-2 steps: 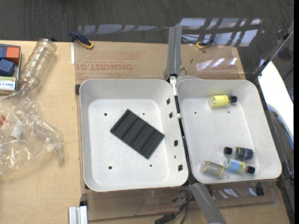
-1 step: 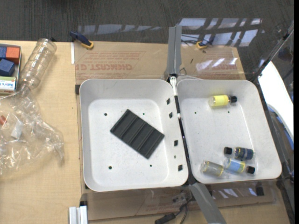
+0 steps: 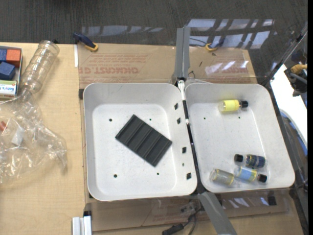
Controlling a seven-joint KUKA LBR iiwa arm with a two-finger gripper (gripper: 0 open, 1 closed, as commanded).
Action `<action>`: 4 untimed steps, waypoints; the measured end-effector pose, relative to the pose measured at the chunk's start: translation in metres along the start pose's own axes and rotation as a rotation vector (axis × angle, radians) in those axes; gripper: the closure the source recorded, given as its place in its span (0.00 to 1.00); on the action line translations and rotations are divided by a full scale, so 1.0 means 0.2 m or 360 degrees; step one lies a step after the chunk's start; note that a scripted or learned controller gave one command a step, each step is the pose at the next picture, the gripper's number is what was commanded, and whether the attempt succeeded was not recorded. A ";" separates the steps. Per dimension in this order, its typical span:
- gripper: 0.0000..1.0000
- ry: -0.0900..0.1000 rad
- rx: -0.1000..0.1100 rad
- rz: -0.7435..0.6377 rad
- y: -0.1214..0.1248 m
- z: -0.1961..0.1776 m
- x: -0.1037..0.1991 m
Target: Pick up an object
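Resting on a cardboard-covered bench (image 3: 127, 65) before dark carpet (image 3: 146, 9), the right bin (image 3: 276, 126) is seen with a yellow bottle (image 3: 231, 105) near its far wall and three small bottles (image 3: 248, 175) clustered at its near right corner, a black ribbed slab (image 3: 144, 140) being held in the left bin (image 3: 93, 146) just beside it.

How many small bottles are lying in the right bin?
4. A yellow bottle lies near the bin's far side; a dark bottle, a blue-and-yellow bottle and a clear bottle cluster at the near right corner.
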State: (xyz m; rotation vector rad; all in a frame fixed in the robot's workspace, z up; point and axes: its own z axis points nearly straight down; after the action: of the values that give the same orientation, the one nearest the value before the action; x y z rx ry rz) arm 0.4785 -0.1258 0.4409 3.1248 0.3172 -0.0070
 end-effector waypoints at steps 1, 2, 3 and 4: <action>0.00 -0.0003 0.0005 -0.0120 0.10 1.07 -0.03; 0.00 -0.0002 0.0005 -0.0151 0.47 1.19 -0.10; 0.00 0.0000 0.0001 -0.0265 0.46 0.41 -0.10; 0.00 0.0001 -0.0001 -0.0130 -0.06 0.00 0.01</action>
State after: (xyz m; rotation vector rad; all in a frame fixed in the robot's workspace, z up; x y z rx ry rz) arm 0.4785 -0.1133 0.4410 3.1089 0.4445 -0.0061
